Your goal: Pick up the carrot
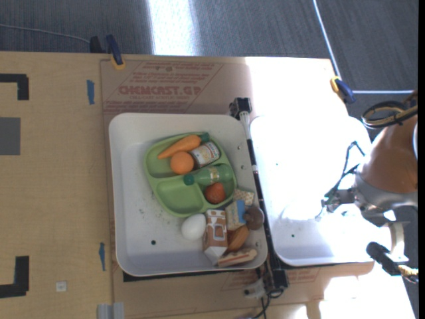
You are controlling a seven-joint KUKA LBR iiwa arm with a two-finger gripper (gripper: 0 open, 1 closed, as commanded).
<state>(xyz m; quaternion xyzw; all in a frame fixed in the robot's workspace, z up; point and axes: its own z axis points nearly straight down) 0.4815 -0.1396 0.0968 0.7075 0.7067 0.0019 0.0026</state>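
Carrot lies in the upper compartment of a green divided tray, which sits in the left bin. It is orange, tapered, with a bit of green at its thick end toward the right, and it rests on a slant, thin tip lower left, thick end upper right. By its smooth, even colour it is likely a toy: light, stiff, probably a little slick, not fragile. Best hold, as a guess, is across the middle of the body, fingers set square to its long axis; the taper could let it squirt out if taken near the tip. Crowding matters: an orange ball lies just below it, touching or nearly so, and a small jar sits just beside the thick end, so the upper-left side offers the freer approach. The tray rim runs close along the carrot's upper side. The arm hangs over the right bin, well apart from the carrot; whether its gripper is open or closed cannot be told in the glare.
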